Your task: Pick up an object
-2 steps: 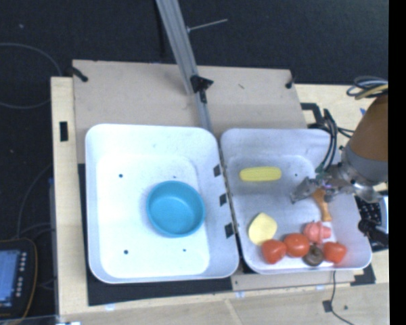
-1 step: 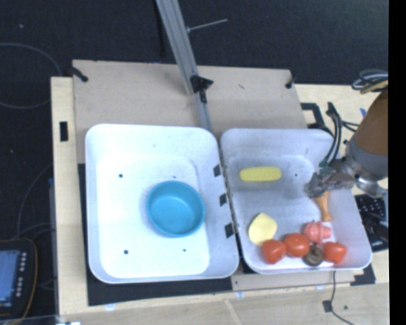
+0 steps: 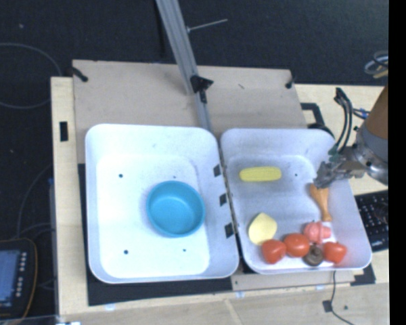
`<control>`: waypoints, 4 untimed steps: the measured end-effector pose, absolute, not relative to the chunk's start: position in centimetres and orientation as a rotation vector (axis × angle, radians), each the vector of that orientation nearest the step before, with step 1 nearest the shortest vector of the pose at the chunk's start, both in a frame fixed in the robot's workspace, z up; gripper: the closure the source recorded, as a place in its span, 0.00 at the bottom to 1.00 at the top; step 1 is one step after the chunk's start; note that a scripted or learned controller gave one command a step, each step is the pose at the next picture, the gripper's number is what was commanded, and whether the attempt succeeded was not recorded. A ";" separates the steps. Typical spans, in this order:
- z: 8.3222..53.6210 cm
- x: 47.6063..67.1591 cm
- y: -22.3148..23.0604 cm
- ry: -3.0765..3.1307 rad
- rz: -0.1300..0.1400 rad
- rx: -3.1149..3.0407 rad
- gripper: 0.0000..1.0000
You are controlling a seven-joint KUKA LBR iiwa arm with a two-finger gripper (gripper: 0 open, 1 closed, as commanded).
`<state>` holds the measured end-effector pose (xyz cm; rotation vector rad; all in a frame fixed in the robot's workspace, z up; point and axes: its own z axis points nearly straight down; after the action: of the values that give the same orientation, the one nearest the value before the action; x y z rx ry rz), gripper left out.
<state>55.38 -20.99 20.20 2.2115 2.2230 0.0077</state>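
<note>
The right bin [image 3: 284, 144] holds a yellow corn cob [image 3: 260, 175], a pale yellow lemon-like piece [image 3: 262, 227], three red tomatoes [image 3: 296, 244], a pink item [image 3: 317, 231], a small brown piece [image 3: 314, 256] and an orange carrot [image 3: 321, 201]. My gripper [image 3: 325, 177] hangs at the bin's right wall, just above the carrot's upper end. Its tips are dark and small here. Nothing shows between them.
The left bin [image 3: 108, 154] holds a blue bowl [image 3: 175, 208]. A slanted metal pole [image 3: 179, 42] rises behind the bins. A keyboard [image 3: 373, 219] lies right of the right bin, and a small screen [image 3: 3, 276] sits at the lower left.
</note>
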 end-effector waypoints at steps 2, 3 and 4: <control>24.0 56.2 -16.0 2.228 0.008 2.207 1.00; 25.0 57.2 -11.1 2.231 0.007 2.208 1.00; 23.9 57.7 -6.2 2.232 0.000 2.214 1.00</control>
<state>57.73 -6.19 23.93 2.2141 2.2324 -0.0002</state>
